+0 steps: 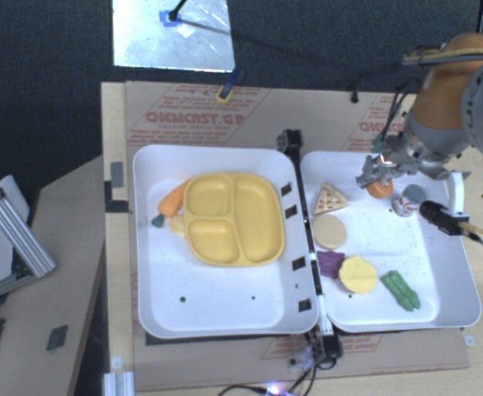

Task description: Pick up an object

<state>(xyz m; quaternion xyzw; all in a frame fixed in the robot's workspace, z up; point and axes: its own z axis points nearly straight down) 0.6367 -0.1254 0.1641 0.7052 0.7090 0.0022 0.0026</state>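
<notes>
My gripper (376, 175) hangs over the far part of the right bin (456, 304), right above an orange round thing (380, 190) that peeks out beneath it. Whether anything sits between the fingers is hidden. To its left lies a pizza slice toy (329, 198), with a tan round cookie (330, 232) below that. Nearer the front are a purple piece (329, 262), a yellow round piece (358, 275) and a green vegetable (401, 289). A small red-and-white can (404, 205) lies to the right of the gripper.
The left bin (154, 304) holds a yellow divided plate (231, 219) with a carrot (172, 200) at its left edge. A black-clipped divider (300, 221) separates the bins. A silver sheet (173, 21) lies beyond the bench.
</notes>
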